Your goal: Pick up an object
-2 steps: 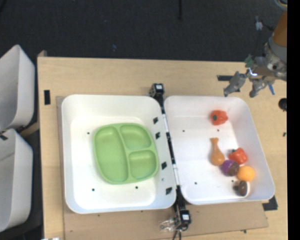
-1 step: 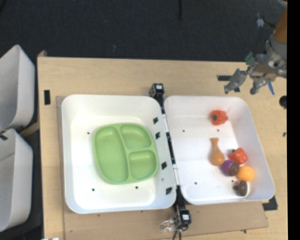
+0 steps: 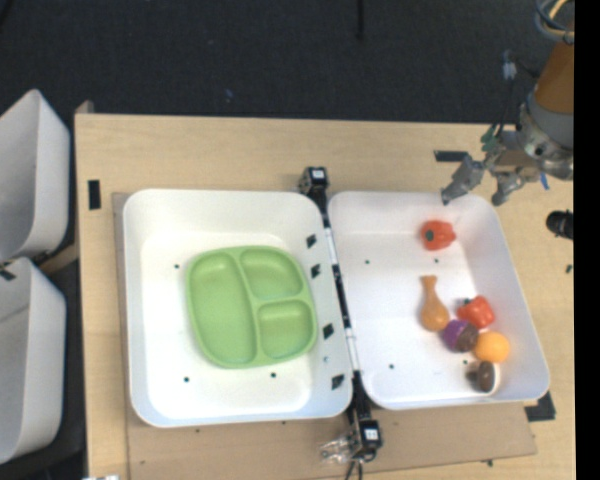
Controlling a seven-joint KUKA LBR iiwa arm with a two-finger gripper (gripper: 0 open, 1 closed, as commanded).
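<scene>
The right bin (image 3: 400, 368) holds several small toy foods: a red pepper-like piece (image 3: 437, 234) near its far side, an orange gourd shape (image 3: 432, 306), a red piece (image 3: 477, 312), a purple piece (image 3: 459, 336), a yellow-orange ball (image 3: 492, 347) and a brown piece (image 3: 481, 375). My gripper (image 3: 478, 185) hangs above the bin's far right corner, up and to the right of the red pepper, with its two fingers (image 3: 461, 183) spread open and nothing between them.
The left bin (image 3: 155, 368) holds a green divided plate (image 3: 250, 304). A hinge strip with black clips (image 3: 332, 298) runs between the bins. White containers (image 3: 15, 188) stand off the bench at the left. The arm enters from the upper right.
</scene>
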